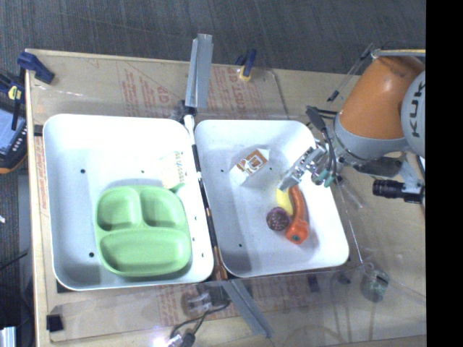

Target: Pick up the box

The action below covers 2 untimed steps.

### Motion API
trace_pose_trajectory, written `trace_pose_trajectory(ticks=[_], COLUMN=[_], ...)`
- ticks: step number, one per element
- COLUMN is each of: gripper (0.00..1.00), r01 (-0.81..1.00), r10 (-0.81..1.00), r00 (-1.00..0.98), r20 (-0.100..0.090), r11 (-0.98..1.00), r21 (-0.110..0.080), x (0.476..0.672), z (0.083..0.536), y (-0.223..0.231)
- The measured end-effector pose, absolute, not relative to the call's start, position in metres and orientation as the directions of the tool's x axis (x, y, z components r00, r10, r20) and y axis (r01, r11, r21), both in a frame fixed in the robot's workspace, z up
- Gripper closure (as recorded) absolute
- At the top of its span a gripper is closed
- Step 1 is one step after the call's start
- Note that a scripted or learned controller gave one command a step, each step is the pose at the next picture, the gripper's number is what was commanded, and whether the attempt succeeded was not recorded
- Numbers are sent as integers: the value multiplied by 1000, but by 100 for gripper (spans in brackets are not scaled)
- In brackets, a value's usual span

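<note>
Fingers first: you cannot tell from this slanted view whether they stand wide or narrow. The two-finger gripper (298, 173) hangs over the right white bin (217, 194), and nothing shows between its tips.

Your target, the small white cardboard box with an orange-brown printed face (252, 163), lies in that bin's upper half, at about ten o'clock from the gripper and a little apart from it. Below the gripper, at about six o'clock, sits a cluster: an orange carrot-shaped toy (296, 219), a yellow piece (284, 201) touching its upper end, and a dark reddish round object (277, 220) just beside it.

In the left white bin (65, 194) you have a green divided plastic tray (142, 231) and, at its one o'clock, a pale yellowish packet (173, 169) against the bin's right wall.

Judging by this, you are at the approach step; the box is not yet grasped. The next move calls for shifting the gripper toward ten o'clock until it is centred over the box, away from the carrot cluster, then descending with the fingers spread wide enough to straddle it. Watch the box's tilted lie; it may slide.
</note>
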<state>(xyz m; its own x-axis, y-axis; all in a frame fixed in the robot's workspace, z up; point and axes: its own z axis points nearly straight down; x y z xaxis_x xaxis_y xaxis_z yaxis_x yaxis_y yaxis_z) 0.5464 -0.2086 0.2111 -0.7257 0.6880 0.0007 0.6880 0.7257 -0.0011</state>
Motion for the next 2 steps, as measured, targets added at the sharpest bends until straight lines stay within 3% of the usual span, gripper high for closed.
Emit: trace_pose_trajectory(ticks=[1,2], gripper=[100,100], r01=[461,81], r10=[461,81], r00=[-887,-997], r20=[2,1], r11=[887,997], r21=[-1,-1], x=[493,478], z=[219,247], y=[-188,-134])
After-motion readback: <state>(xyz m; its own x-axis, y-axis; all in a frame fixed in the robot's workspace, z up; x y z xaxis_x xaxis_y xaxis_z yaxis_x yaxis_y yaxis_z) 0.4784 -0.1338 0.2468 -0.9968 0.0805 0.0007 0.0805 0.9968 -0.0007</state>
